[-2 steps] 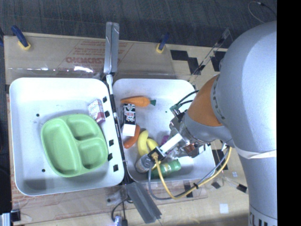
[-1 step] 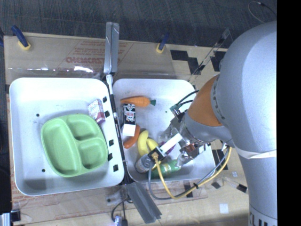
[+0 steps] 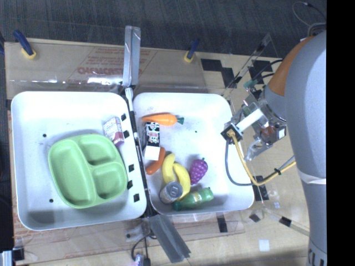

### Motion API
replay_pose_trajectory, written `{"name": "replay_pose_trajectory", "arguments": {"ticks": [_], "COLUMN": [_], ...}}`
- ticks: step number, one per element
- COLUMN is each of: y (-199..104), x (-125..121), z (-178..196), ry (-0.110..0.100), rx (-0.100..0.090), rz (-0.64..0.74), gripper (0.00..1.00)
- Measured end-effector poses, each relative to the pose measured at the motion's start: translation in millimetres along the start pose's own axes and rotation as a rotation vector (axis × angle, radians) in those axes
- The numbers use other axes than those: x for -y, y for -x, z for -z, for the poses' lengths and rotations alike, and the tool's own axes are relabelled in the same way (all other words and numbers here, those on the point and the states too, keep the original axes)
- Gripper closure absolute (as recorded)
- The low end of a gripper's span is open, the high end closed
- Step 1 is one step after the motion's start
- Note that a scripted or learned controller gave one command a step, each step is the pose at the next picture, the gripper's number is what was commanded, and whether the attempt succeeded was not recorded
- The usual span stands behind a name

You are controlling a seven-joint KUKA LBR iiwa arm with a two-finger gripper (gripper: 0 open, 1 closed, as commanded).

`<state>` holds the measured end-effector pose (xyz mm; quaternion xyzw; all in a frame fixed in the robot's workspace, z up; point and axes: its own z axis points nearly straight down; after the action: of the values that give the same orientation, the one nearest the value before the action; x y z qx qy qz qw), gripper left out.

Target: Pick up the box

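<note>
A small pink and white box [image 3: 113, 130] lies in the left bin [image 3: 28, 121], close to its right wall and just above the green plate. A black and white carton [image 3: 152, 139] lies in the right bin [image 3: 216, 107] against its left wall. My gripper [image 3: 255, 133] hangs at the right rim of the right bin, outside the pile and far from both boxes, with nothing seen in it. Yellow cable loops below it.
A green divided plate [image 3: 87, 169] takes up much of the left bin. The right bin holds a carrot [image 3: 161, 118], a banana [image 3: 175, 173], purple grapes [image 3: 198, 169], a can [image 3: 171, 192] and a green bottle [image 3: 194, 198]. The arm's grey body [image 3: 310, 121] stands to the right.
</note>
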<state>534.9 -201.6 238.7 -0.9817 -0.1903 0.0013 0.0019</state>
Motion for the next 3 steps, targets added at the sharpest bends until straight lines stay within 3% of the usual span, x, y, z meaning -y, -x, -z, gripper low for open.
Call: {"name": "replay_pose_trajectory", "arguments": {"ticks": [1,2,3], "y": [40.8,33.0,33.0], "x": [57.8,64.2,64.6], "z": [-121.8,-134.0,-125.3], "ry": [-0.003,-0.002,-0.004], "rx": [0.003,0.000,0.002], "rz": [0.270,0.352,0.356], "gripper": [0.00,0.00,1.00]}}
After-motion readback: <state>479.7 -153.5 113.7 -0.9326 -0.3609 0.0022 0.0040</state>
